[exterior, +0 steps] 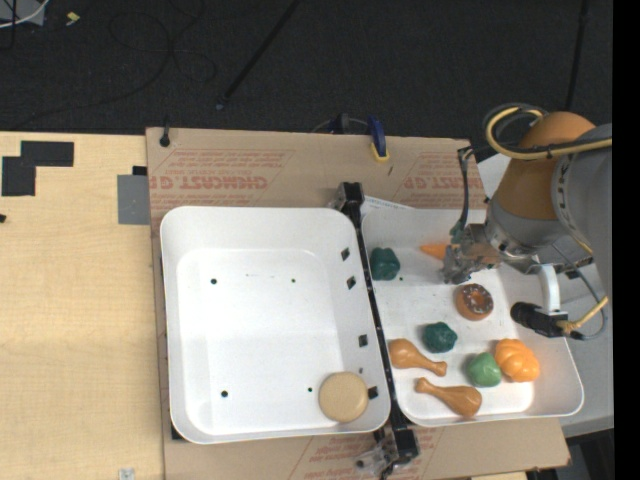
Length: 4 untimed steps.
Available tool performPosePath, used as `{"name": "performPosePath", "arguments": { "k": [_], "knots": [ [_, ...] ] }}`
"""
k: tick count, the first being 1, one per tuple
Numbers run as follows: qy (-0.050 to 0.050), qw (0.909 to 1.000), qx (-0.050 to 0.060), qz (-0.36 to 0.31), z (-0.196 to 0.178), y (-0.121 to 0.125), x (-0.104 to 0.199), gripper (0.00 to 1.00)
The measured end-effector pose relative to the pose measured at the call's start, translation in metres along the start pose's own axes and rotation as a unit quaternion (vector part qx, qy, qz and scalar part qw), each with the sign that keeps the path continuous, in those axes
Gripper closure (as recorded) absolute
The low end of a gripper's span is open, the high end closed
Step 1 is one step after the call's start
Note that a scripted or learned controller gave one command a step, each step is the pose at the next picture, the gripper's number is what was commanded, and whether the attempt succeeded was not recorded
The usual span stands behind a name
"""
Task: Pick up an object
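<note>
A pale wooden bench (70, 308) bears brown cardboard (260, 173) under a dark floor (300, 48) strewn with cables.

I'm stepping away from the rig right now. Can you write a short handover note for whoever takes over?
Gripper: low over the right bin, near its back; whether it is open or shut cannot be read.
Right bin: small orange piece beside the gripper, brown round object, two dark green lumps, two drumsticks, green ball, orange pumpkin.
Left bin: tan disc.
Done: no pick visible.
Left: grasp and lift one object.

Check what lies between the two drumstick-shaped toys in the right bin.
Bare white bin floor separates the upper drumstick from the lower drumstick in the camera view.
</note>
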State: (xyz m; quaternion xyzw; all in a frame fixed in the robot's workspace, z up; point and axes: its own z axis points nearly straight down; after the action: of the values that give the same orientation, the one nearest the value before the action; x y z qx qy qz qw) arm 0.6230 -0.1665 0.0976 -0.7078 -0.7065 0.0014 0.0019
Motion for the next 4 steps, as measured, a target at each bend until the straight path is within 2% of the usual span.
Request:
{"name": "performPosePath", "arguments": {
  "k": [1, 2, 3, 4],
  "knots": [
    [0.0, 1.0, -0.003, -0.002, -0.033, 0.022, 0.031, 1.0],
    [0.0, 1.0, -0.004, -0.002, -0.095, 0.021, 0.056, 1.0],
    [0.0, 1.0, -0.002, -0.003, -0.105, 0.02, 0.096, 1.0],
    [0.0, 0.9999, -0.01, -0.004, -0.254, 0.021, 0.139, 1.0]
  ]
}}
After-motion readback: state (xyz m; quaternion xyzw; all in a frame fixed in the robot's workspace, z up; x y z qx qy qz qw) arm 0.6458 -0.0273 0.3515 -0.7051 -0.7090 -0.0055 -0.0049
